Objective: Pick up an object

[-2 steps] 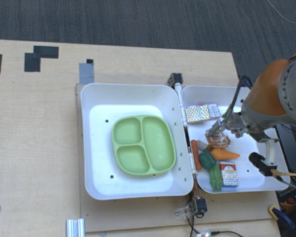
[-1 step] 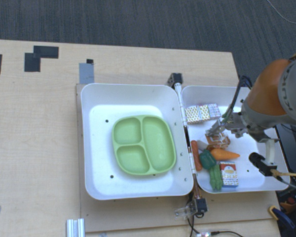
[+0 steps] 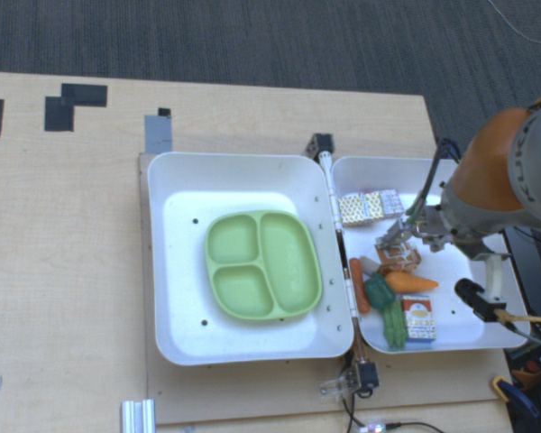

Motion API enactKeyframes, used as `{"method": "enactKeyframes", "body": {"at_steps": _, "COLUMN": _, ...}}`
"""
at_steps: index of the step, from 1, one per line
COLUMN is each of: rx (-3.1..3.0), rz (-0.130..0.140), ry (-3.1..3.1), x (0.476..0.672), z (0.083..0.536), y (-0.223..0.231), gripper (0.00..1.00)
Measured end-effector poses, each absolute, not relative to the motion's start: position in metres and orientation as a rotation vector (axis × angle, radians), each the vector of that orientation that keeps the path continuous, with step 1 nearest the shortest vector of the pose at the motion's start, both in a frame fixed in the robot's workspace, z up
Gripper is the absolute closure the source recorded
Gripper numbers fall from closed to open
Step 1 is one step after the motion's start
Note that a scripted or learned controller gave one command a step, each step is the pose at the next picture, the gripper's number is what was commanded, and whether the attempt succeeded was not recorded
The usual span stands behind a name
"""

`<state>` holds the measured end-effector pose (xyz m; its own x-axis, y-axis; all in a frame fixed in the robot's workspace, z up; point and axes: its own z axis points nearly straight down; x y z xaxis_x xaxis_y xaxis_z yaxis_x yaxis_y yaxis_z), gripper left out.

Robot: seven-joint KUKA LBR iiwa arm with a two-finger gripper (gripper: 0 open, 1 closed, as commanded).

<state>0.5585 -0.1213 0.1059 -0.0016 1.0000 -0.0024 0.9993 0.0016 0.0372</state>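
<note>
Reach step: gripper (image 3: 398, 239) low in the right bin (image 3: 469, 332), finger state unclear. Brown patterned object (image 3: 401, 260) directly beneath the fingers, carrot (image 3: 412, 282) just past. Next: descend, clamp, lift.

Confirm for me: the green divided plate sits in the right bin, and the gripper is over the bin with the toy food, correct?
Not quite. The camera view shows the green divided plate in the left bin, not the right one. The rest holds: the gripper is over the right bin, above the pile of toy food.
</note>
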Motion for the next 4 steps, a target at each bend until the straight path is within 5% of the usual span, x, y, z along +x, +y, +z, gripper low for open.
{"method": "enactKeyframes", "body": {"at_steps": 4, "rx": 2.197, "rz": 0.039, "ry": 2.205, "x": 0.5582, "z": 0.1057, "y": -0.1209, "gripper": 0.00}}
